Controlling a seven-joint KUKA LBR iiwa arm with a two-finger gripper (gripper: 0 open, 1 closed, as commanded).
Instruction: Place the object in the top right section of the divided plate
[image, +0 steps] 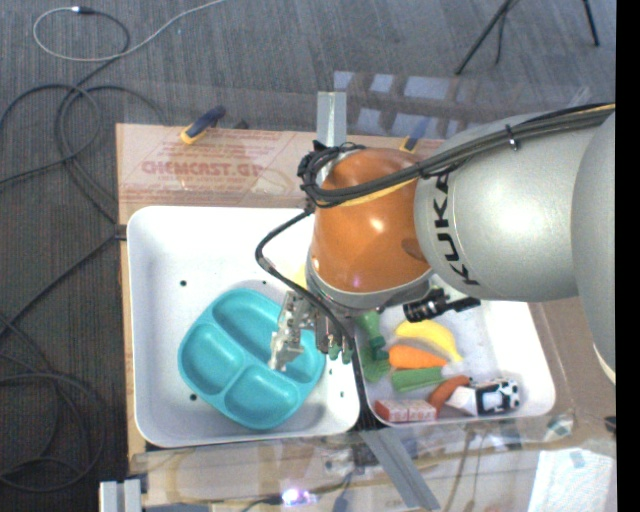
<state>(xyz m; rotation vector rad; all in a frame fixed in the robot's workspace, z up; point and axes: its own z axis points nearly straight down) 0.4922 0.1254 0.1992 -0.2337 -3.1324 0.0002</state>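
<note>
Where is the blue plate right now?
The blue divided plate sits in the left white bin, toward its lower right, with the gripper over the plate's right edge.

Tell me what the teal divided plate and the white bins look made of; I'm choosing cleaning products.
Teal divided plate: likely moulded plastic, smooth semi-gloss, with soft highlights and rounded ridges. Left white bin and right white bin: probably thin formed plastic, glossy, with rounded corners and light glare.
</note>
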